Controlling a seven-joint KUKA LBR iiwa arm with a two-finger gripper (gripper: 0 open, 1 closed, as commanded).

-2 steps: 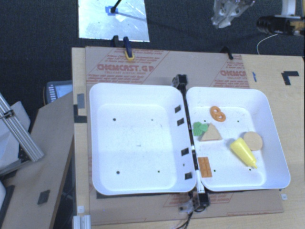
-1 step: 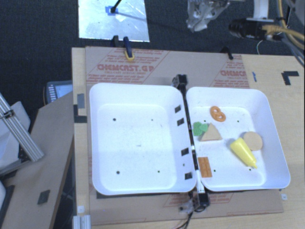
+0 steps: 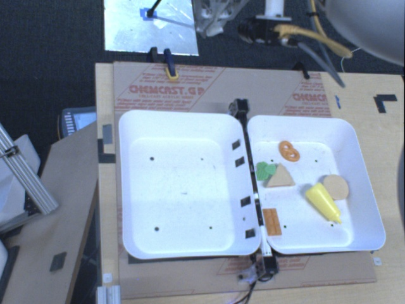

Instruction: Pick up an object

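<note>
The right bin [image 3: 364, 189] holds several small items. An orange pretzel [image 3: 289, 150] lies near its back. A green piece [image 3: 266, 169] touches a tan wedge [image 3: 281, 178] by the bin's left wall. A yellow cone [image 3: 323, 202] lies on its side against a tan round disc [image 3: 336, 187]. An orange rectangular block [image 3: 271, 221] rests at the front left corner. My gripper [image 3: 212, 14] hangs high beyond the bench's far edge, well away from both bins, with nothing seen in it.
The left bin [image 3: 130, 189] stands beside the right one, joined by a black clipped divider [image 3: 247, 170]. A shiny metal sheet [image 3: 150, 18] lies beyond the bench at the back left. A blue-and-yellow clamp [image 3: 169, 65] grips the far edge.
</note>
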